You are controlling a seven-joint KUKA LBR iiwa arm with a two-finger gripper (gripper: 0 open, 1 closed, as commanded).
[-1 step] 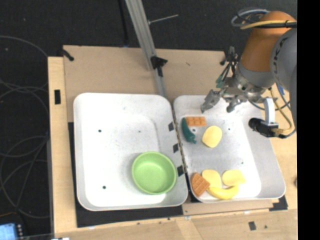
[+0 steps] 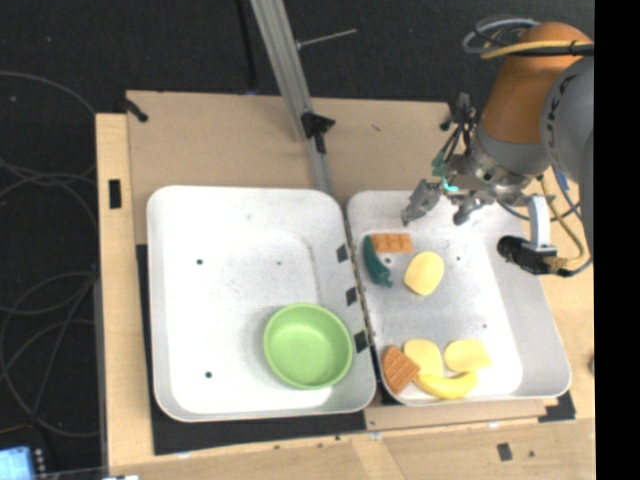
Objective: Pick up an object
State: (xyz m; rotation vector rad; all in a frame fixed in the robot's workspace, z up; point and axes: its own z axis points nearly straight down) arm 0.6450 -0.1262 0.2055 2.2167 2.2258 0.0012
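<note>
Overhead, hand (image 2: 441,205) spread open, holding nothing, above right bin (image 2: 520,368).

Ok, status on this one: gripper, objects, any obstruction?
Gripper open, above right bin's far end, holding nothing. Nearest: orange block, yellow piece. Nothing in the way.

Right bin's (image 2: 520,308) middle lies open between scattered toys.

My tan table (image 2: 230,143) sits on a dark floor (image 2: 60,28); black cables (image 2: 45,268) trail at left, a metal pole (image 2: 285,58) slants far behind.
</note>
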